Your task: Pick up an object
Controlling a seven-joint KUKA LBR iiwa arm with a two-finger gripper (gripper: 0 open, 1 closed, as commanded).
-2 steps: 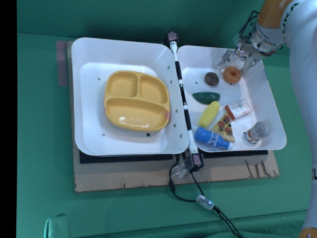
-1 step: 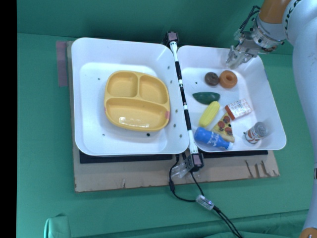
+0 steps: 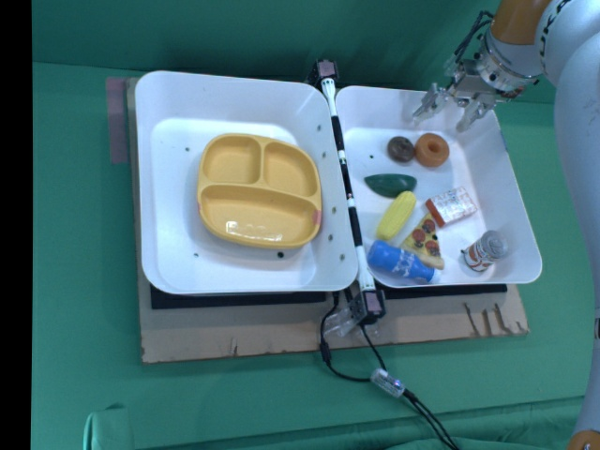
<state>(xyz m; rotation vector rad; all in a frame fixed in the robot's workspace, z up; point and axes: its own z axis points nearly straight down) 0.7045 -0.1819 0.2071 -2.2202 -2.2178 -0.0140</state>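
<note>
Seven small items lie in the right bin (image 3: pixel 506 172), none lifted yet. Gripper (image 3: pixel 452 107) hangs over the bin's far edge, fingers spread apart, nothing between them. Arm (image 3: pixel 562 26) comes in from the right.

Contents of the right bin, far to near: chocolate doughnut (image 3: pixel 401 148) and orange doughnut (image 3: pixel 432 149) just beside each other; dark green leaf-shaped piece (image 3: pixel 390 184) below them; corn cob (image 3: pixel 397 215); small red-and-white packet (image 3: pixel 451 205); pizza slice (image 3: pixel 427 238); blue bottle (image 3: pixel 402 262) lying on its side near the front wall; small can (image 3: pixel 484 250) tilted in the near right corner. Left bin (image 3: pixel 164 111) carries a yellow divided plate (image 3: pixel 260 190).

Nearest candidate: orange doughnut, close below the gripper. Judged to be a light toy, probably hard plastic or firm foam, so little weight and no breakage worry. Round rim may be slick; a pinch across the full outer width looks safest, fingers set so neither lands on the chocolate doughnut next to it. Clearance on that side is tight.

Alternatives: corn cob is long and rounded, take it across the middle, short axis; may roll. Bottle likewise. Pizza slice and packet lie flat and low, poor purchase against the bin floor. Can sits close to the corner walls, awkward approach.
</note>
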